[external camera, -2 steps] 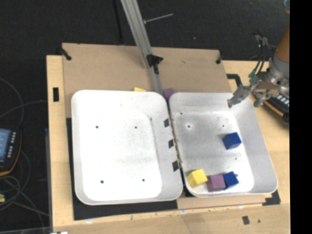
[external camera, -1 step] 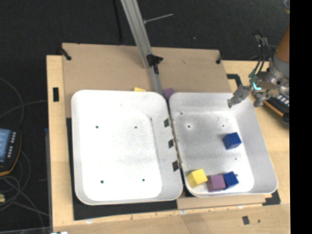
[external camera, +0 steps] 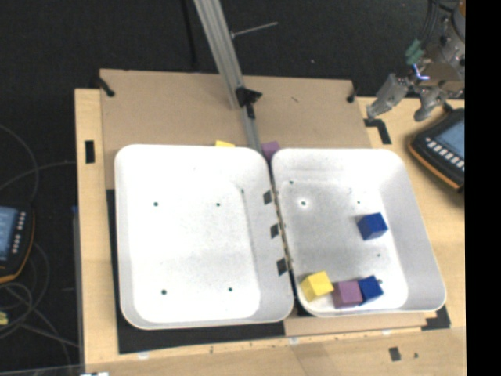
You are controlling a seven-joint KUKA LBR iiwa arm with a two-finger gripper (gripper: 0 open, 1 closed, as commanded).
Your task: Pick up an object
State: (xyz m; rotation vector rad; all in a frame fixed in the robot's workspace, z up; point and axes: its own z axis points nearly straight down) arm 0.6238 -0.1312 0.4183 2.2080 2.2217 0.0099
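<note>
A wooden table (external camera: 196, 108) is seen from above, carrying two shallow white bins side by side, with the right bin (external camera: 329, 210) taken here as the landmark. The left bin (external camera: 192, 233) is set flush against its left rim. The claw (external camera: 413, 96) is poised above the table beyond the right bin's far right corner, well apart from its contents; two fingers are seen splayed apart, and nothing is seen between them. Inside the right bin, a blue cube (external camera: 373, 225) lies alone near the right wall, while a yellow cube (external camera: 316, 285), a purple cube (external camera: 347, 293) and a smaller blue block (external camera: 370, 287) are crowded together along the near rim, apparently touching. Just beyond the right bin's far left corner, a purple block (external camera: 271, 148) and a yellow block (external camera: 225, 143) are half hidden behind the rims. No object has yet been picked up. Trouble is judged most likely in the crowded near corner: a finger could be brought down onto a neighbouring cube or blocked by the sloping wall, so that a cube is pushed aside rather than gripped. The lone blue cube is judged the safer target, though a grasp set off-centre could still let it slip out.
</note>
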